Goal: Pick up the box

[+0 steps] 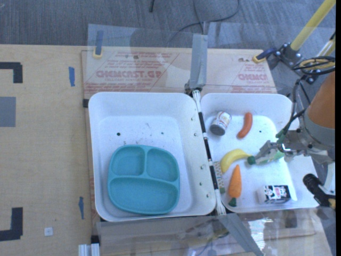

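The box [275, 194] is a small white carton with black markings, lying on its side near the front right corner of the right bin [266, 103]. My gripper [265, 156] reaches in from the right over the middle of that bin. It is beside the right end of a yellow banana [233, 158], farther back than the box and apart from it. Nothing is visibly held in it.
In the right bin, an orange carrot [234, 181] lies left of the box, with a tin can [219, 123] and a red sausage [244, 125] at the back. A teal divided plate [144, 179] sits in the left bin [138, 108]. Cables and a yellow pole [314, 20] are at the far right.
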`<state>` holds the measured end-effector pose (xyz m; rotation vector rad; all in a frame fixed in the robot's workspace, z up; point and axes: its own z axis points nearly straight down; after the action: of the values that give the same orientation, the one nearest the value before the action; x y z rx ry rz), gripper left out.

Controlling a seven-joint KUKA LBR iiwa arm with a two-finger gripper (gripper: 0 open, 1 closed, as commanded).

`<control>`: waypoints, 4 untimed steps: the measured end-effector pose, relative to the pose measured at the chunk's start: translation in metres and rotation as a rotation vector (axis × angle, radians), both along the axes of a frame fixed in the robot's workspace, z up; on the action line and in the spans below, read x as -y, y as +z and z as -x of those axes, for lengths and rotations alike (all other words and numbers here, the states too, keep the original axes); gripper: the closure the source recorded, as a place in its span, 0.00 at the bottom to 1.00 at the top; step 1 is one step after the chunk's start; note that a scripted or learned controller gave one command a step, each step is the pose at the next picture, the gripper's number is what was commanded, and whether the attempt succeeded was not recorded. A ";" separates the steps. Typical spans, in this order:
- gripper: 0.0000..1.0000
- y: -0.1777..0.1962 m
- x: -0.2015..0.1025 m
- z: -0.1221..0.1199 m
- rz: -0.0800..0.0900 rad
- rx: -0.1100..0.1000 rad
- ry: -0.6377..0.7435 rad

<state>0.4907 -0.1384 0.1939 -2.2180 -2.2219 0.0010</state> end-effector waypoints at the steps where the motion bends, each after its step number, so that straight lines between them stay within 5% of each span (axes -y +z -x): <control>1: 0.00 0.017 0.030 -0.070 0.002 0.003 -0.168; 2: 0.00 -0.096 0.042 -0.064 0.002 0.004 -0.121; 3: 0.00 -0.095 0.049 -0.125 0.002 0.004 -0.101; 4: 0.00 0.068 0.063 -0.177 0.004 0.006 0.005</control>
<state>0.6675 -0.2016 0.2620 -2.2172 -2.2324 -0.0017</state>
